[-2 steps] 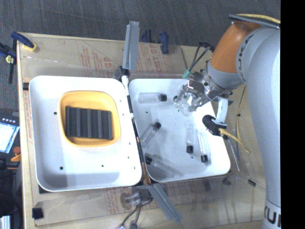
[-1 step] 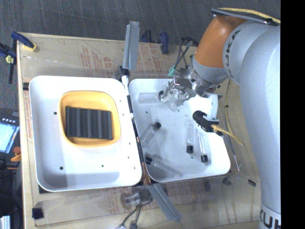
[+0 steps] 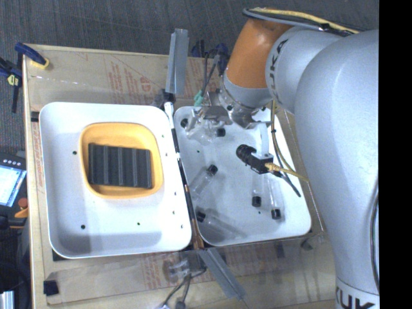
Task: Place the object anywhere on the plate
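A yellow plate [image 3: 122, 134] with a dark ridged centre lies in the left white bin [image 3: 64, 224]. Several clear tubes with black caps lie in the right bin [image 3: 293, 227]: one near its middle left [image 3: 205, 176], two at the right [image 3: 256, 195] [image 3: 275, 208] and one by the front-left corner [image 3: 212, 221]. My gripper [image 3: 207, 120] is down at the far-left corner of the right bin, away from the plate. Its tip is partly hidden by the wrist, and another clear tube seems to lie right by it.
The bulky grey arm with its orange band [image 3: 257, 56] covers the right side of the bench. A black connector with a yellow cable [image 3: 254, 159] hangs over the right bin. Blue clamps [image 3: 29, 53] sit at the bench's far-left corner.
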{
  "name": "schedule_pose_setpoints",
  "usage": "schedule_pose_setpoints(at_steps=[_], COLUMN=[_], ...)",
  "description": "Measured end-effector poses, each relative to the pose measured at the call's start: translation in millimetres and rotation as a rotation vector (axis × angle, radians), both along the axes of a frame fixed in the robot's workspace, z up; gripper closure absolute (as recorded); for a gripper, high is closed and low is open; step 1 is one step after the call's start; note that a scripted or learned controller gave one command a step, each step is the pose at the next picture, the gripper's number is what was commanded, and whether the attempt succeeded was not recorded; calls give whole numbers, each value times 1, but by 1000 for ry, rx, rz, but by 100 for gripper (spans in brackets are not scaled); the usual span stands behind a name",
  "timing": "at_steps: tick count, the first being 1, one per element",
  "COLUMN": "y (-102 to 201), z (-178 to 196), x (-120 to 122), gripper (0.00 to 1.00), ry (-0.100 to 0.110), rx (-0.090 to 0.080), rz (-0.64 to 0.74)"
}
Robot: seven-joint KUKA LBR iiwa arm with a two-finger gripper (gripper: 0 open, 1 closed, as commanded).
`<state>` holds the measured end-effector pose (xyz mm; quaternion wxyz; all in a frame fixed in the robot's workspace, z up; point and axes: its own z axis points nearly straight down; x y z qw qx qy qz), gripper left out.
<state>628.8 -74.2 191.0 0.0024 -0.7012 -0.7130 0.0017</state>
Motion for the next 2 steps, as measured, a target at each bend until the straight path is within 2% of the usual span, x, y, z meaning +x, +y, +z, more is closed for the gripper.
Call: schedule_pose_setpoints(at_steps=[1, 2], y=[0, 79], z=[0, 4], x=[0, 28], gripper=[0, 0], ry=[0, -4], rx=[0, -1], rz=[0, -14])
